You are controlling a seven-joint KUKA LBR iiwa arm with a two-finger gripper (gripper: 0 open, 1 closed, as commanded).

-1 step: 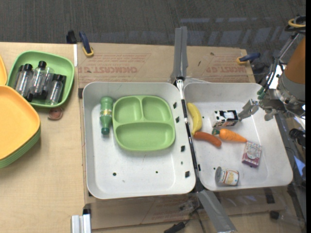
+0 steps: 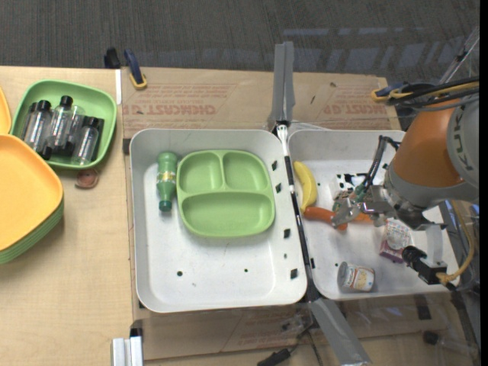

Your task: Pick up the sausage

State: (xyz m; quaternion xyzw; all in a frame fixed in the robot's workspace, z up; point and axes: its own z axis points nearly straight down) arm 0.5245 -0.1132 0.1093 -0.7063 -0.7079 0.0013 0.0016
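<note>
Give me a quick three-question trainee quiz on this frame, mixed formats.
1. True or false: the green three-compartment plastic plate lies in the left white bin.
2. Multiple choice: the orange-red sausage lies right beside which item? A) green plastic bottle B) yellow banana C) small grey can
3. Fill in: the two-finger gripper sits over the ___ white bin.

Key: 1 true. 2 B, the banana lies just above the sausage near that bin's left wall. 3 right; the gripper is at the sausage's right end, but whether it grips it cannot be told.
</note>
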